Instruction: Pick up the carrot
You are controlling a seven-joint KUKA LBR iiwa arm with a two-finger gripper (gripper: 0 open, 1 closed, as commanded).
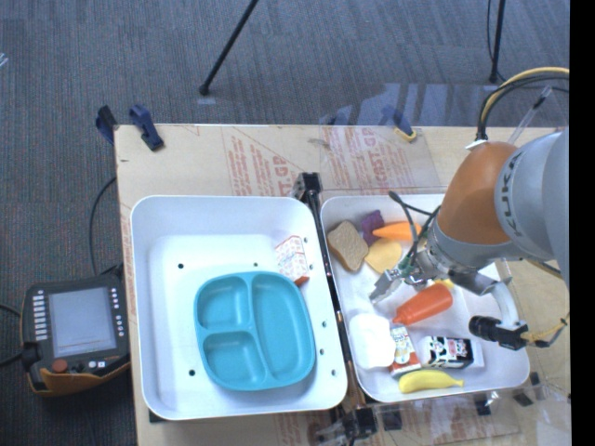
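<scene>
Carrot, orange tapered plastic (424, 304), lies just right of your hand (389, 286); finger state unclear; centre over it before closing.

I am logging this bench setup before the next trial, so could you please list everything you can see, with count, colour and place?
bins: two, white, side by side on the bench
divided plate: one, teal, in the left bin
small packet: one, white and red, left bin, at the plate's upper right
bread slice: one, brown, right bin, upper left
purple piece: one, right bin, beside the bread
carrot: one, orange-red, middle of the right bin
banana: one, yellow, near edge of the right bin
carton: one, black and white, above the banana
teach pendant: one, dark, left of the bench
clamps: blue, bench's far edge
arm: one, grey with orange band, over the right bin
claw: one, just left of the carrot
</scene>
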